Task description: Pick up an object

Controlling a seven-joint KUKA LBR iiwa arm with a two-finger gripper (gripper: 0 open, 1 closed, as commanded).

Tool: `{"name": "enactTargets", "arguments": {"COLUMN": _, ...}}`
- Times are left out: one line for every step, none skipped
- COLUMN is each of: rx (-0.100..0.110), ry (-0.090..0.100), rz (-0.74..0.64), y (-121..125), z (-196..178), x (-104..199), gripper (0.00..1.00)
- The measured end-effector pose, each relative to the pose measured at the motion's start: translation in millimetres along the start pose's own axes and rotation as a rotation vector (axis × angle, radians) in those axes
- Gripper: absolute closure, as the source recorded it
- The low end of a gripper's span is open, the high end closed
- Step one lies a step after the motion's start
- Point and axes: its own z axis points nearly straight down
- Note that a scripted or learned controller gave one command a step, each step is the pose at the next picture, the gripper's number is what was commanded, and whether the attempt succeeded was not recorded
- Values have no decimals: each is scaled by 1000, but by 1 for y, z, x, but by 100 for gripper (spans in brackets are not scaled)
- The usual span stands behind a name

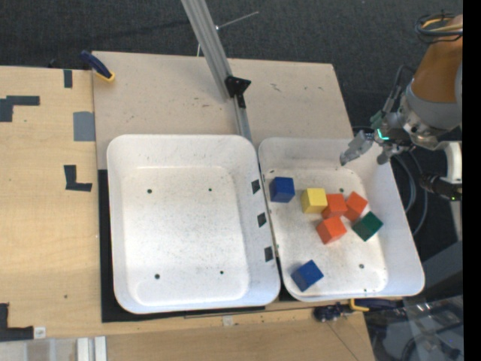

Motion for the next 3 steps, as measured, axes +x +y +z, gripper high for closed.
{"name": "enactTargets", "arguments": {"rx": 6, "ry": 2, "rz": 2, "y": -7, "z": 62, "x": -2, "gripper": 0}}
{"name": "enactTargets", "arguments": {"rx": 3, "ry": 0, "rz": 1, "y": -8, "z": 116, "x": -1, "gripper": 0}}
{"name": "enactTargets", "arguments": {"rx": 0, "ry": 0, "rz": -1, "y": -7, "z": 103, "x": 0, "gripper": 100}}
